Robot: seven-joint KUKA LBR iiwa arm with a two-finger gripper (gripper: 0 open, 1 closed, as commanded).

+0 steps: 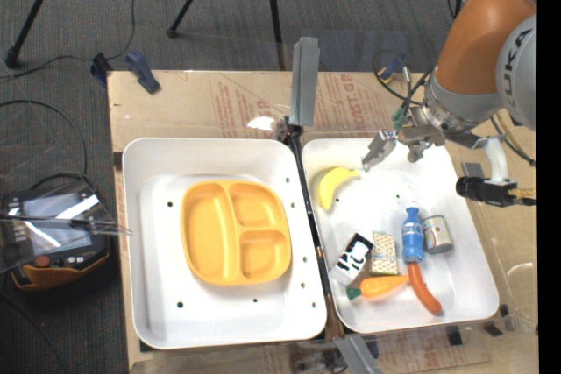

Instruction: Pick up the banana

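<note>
Small curved yellow plastic banana (333,183) lying free at the upper left of the right-hand shallow white bin (478,228), just beside the centre divider; likely light, stiff and smooth, best pinched across its thick middle. Just beyond, up and to the right, two-finger metal claw (396,148) hovering spread wide and empty, near finger close above the tip.

Gripper (399,152) spread open above right bin (478,263), just right of banana (331,183), apart from it; yellow tray (235,231) in left bin (145,206).
</note>
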